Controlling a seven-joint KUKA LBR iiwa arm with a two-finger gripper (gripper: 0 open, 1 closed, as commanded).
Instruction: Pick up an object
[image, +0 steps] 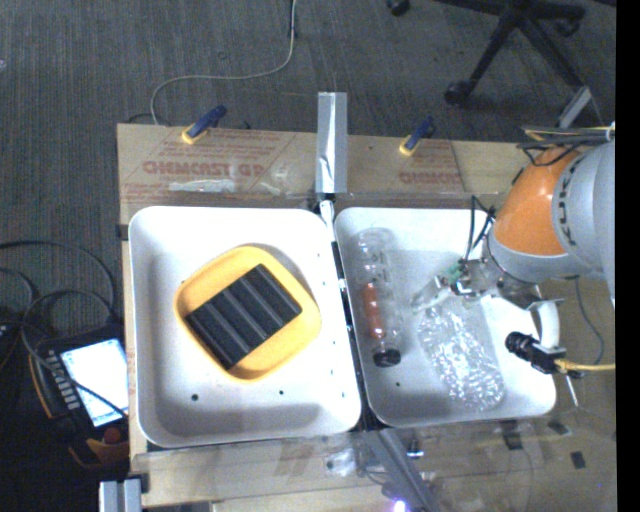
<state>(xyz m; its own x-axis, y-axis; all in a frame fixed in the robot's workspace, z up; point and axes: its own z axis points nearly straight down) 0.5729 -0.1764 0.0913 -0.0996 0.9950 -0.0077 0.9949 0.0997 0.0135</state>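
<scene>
The gripper (462, 283) hangs over the right white bin (520, 405), right above a clear bumpy plastic bag (460, 352) lying near a clear plastic bottle (375, 295).

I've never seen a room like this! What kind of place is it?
Probably a robot lab or workshop. A grey and orange robot arm reaches over two white bins on a bench, cables trail across the carpet, and office chair legs show at the top.
</scene>
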